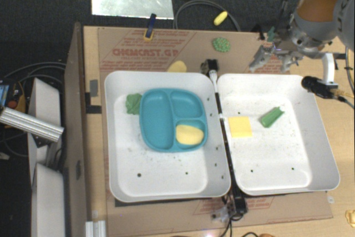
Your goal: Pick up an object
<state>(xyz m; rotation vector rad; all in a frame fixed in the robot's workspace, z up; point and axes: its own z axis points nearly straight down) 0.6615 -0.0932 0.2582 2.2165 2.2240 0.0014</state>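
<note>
While the gripper (275,57) hangs spread open above the right white bin's (310,175) far rim, grasping nothing, a small green oblong block (272,117) lies tilted on that bin's floor — near a flat yellow square (240,126).

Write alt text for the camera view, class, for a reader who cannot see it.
Two shallow white bins sit side by side: the left bin holds a blue divided plate with a yellow piece in one compartment and a green piece beside it. The right bin holds a yellow square and a green block. The arm's tool hovers above the right bin's far edge.
</note>
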